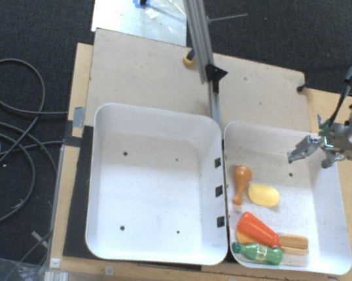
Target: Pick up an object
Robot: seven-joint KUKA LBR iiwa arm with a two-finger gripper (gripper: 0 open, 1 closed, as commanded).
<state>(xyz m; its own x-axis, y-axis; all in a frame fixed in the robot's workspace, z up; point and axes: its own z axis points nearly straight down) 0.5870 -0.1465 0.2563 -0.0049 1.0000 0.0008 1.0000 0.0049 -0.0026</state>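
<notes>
The arm comes in from the right, and its hand hangs over the upper right part of the right bin, fingers spread apart with nothing between them. Down in that bin, the objects sit well apart from the hand: an orange toy drumstick stands lengthwise near the divider, a yellow lemon-like piece just beside it. Lower still, a cluster (tightly packed) near the front wall: a red-orange carrot lies tilted over a tan bread-like piece, and a green toy bottle lies on its side at the front edge. The left bin sits beside it on the table.
</notes>
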